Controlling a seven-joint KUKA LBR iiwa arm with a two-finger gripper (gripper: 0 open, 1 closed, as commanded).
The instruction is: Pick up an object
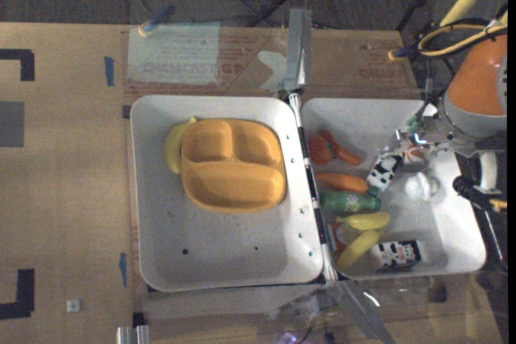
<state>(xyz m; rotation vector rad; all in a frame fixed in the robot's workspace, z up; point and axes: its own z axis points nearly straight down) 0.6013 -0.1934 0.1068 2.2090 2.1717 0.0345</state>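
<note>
The arm [477, 84] is seen reaching in from the right, its end effector [416, 139] lowered over the right bin [451, 242] beside a black-and-white toy [384, 171]; its grip state cannot be told.

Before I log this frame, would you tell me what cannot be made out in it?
- Gripper: in the camera view, too small and cluttered to tell how it stands over the right bin.
- Yellow object in the left bin: mostly hidden under the orange divided tray; identity unclear.
- Black-and-white object: too blurred to identify.
- Small carton: its print is unreadable.
</note>
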